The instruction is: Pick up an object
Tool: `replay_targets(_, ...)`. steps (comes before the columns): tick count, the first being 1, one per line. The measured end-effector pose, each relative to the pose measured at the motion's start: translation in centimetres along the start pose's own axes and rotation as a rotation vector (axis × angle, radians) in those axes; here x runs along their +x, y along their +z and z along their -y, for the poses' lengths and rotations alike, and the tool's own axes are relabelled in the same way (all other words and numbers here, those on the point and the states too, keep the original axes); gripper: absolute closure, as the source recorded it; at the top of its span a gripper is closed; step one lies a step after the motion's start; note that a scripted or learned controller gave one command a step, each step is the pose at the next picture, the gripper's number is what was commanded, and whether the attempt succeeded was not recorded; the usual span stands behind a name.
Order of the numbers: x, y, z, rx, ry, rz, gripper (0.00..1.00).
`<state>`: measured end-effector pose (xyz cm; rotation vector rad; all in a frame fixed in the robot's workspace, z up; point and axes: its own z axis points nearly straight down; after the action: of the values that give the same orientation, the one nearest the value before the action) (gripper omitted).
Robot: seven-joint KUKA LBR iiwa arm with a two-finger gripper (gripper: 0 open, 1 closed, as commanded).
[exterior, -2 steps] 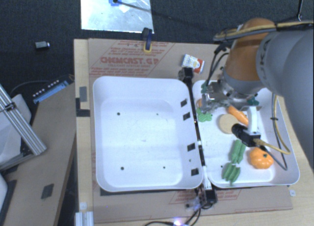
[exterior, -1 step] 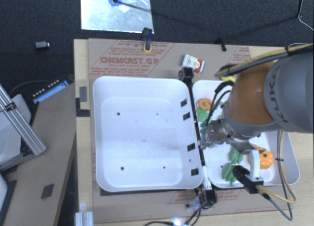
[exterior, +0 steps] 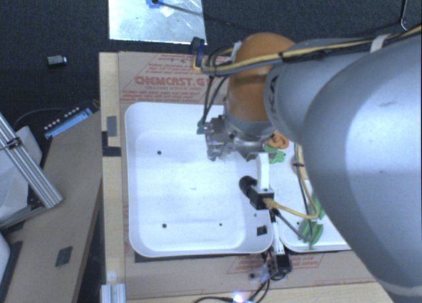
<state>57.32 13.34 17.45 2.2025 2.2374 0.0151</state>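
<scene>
Big grey arm (exterior: 356, 137) is right up in the camera's face, hogging the whole right side, so start there and then I'll go left to right.

Left bin (exterior: 142, 183): bare white floor as far as I can see, a few small dark dots, nothing to grab.

Middle: the gripper (exterior: 217, 145) hangs under the orange band (exterior: 254, 78), low over the left bin's upper right part, close to the wall between the bins. It's a grey metal lump from this angle and I honestly can't tell how the fingers are set, or whether anything is in them.

Right bin (exterior: 297, 246): mostly hidden behind the arm. Poking out are an orange thing (exterior: 279, 141) just right of the gripper, a small green bit (exterior: 275, 157) below it, and a green leafy piece (exterior: 311, 229) near the front rim.

My guess is these are light plastic toy items, maybe a bit slick. The leafy one looks thin and floppy, so I'd pinch across its thicker middle. The orange one looks rounder and stiffer, so grip across its widest part.
</scene>
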Motion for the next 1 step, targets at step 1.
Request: replay_targets(1,-2.05,-9.35,1.1,-0.001,0.012,0.003,1.0)
